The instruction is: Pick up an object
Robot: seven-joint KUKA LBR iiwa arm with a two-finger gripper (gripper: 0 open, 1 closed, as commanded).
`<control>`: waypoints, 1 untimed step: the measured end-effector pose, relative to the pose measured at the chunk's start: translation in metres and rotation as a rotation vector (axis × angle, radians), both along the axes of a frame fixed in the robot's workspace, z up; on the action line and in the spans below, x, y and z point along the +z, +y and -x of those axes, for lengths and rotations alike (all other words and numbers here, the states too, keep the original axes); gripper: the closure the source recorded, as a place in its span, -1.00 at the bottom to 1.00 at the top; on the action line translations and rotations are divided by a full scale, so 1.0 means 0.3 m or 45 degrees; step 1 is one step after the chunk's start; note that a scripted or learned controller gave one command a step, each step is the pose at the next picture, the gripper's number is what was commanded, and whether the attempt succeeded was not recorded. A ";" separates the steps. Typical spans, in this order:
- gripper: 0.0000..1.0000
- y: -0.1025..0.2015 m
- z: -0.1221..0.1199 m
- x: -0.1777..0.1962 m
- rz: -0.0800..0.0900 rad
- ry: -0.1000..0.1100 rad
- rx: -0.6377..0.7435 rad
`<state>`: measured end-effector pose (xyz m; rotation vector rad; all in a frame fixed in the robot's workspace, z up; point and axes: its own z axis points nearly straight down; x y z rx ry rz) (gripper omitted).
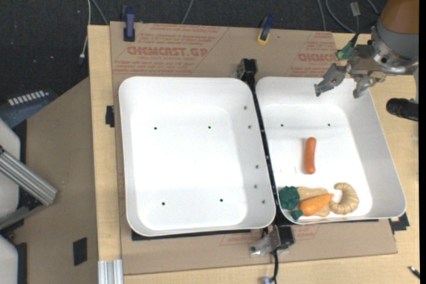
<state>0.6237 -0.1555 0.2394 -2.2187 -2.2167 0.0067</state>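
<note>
- The likeliest thing to pick is the orange sausage (310,155), a small rod lying alone on the floor of the right bin (373,143), about midway along it, its long axis running away from the camera.
- It looks like a light plastic toy: probably stiff, smooth and a little slippery, so it may roll or squirt out if pinched off-centre.
- The best hold, as I judge it, is across its short width at the middle of its length, with bare bin floor on both sides for the fingers to come down.
- Nearer the camera, in the bin's front corner, lies a touching cluster: a dark green piece (289,197), an orange carrot (315,203) on a pale beige piece (313,193), and a curled tan croissant shape (345,197).
- These also look like light toys, but they crowd each other and the bin wall, so a clean grip there seems harder.
- The gripper (342,82) hangs over the far edge of the right bin, well apart from the sausage, with its two fingers spread and nothing between them.
- The left bin (133,143) lies beside the right one, and both rest on a cardboard sheet (166,46) held by clamps at the back.
</note>
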 end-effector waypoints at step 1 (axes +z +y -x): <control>-1.00 0.001 -0.005 0.015 0.001 -0.010 0.001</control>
